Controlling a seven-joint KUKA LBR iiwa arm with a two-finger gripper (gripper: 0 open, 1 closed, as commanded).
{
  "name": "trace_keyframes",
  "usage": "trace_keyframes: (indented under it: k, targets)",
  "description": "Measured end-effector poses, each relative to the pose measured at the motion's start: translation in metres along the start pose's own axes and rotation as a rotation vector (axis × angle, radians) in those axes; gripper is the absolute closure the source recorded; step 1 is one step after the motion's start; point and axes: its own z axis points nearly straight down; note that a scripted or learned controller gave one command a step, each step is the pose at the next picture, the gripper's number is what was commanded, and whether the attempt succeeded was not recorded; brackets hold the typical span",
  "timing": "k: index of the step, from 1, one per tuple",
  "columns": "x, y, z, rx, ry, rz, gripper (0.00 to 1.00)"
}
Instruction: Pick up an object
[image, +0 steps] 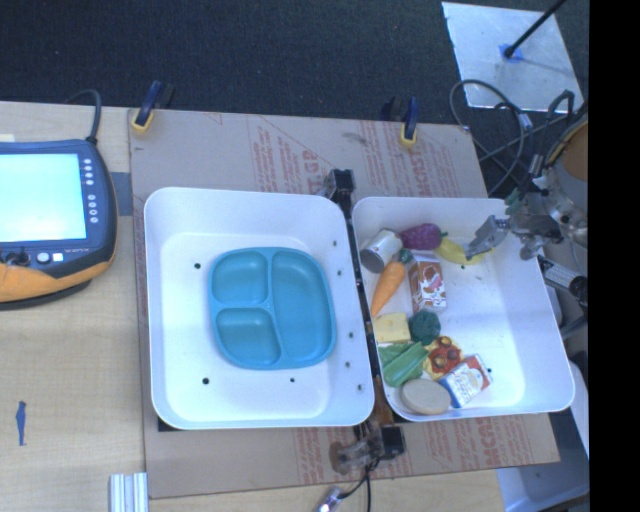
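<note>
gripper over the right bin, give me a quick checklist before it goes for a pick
1. Gripper over the right bin: ok, near its far edge.
2. Something directly beneath it: ok, the yellow banana lies by its tip.
3. Already carrying something: cannot tell.
4. Neighbours crowding the banana: not ok, the purple eggplant lies close beside it.
5. Blue plate in the left bin out of the way: ok.

Single fixed camera, mounted above the bench (300, 140), looking down at a slant. Both white bins in frame: left bin (170, 300), right bin (520, 340). Far edge of bench toward top of frame, near edge at bottom. Moderate distance. Arm (555, 215) enters from right.
</note>
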Motion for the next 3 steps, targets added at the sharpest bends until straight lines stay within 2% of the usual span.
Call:
trace_keyframes:
  k: [1, 2, 3]
  targets:
    - [0.034, 0.022, 0.093, -0.014, -0.002, 0.002, 0.00]
    - [0.045, 0.061, 0.112, 0.018, 0.000, 0.000, 0.00]
    - [0.080, 0.064, 0.111, 0.002, -0.011, 0.004, 0.00]
